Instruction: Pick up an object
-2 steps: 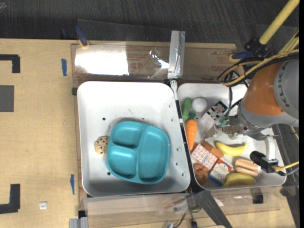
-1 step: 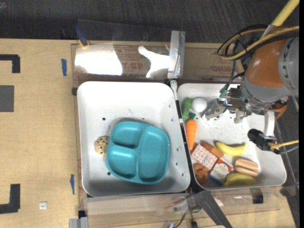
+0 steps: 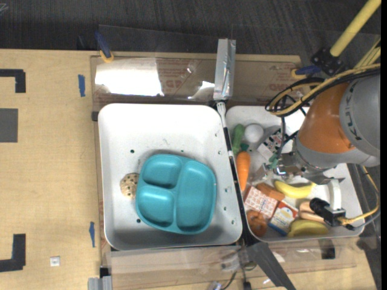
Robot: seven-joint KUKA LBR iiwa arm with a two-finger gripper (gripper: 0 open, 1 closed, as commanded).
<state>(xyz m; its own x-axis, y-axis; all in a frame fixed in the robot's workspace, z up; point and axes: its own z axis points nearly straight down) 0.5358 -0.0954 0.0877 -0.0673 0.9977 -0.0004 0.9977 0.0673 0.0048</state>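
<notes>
The arm reaches down into the right bin (image 3: 344,237), its orange band above the wrist. My gripper (image 3: 279,164) hangs low over the toy food in the middle of that bin. Just below it lies a yellow banana (image 3: 295,190). To its left is an orange carrot (image 3: 242,169), with a green piece (image 3: 237,135) and a white round piece (image 3: 253,133) further back. A red and white box (image 3: 260,202) and a second banana (image 3: 307,227) lie near the bin's front. The arm hides the bin's right half.
The left bin (image 3: 121,125) holds a teal divided plate (image 3: 176,192) with a cookie (image 3: 129,185) at its left edge. A metal divider (image 3: 224,71) stands behind the bins. Cables (image 3: 290,95) loop above the right bin.
</notes>
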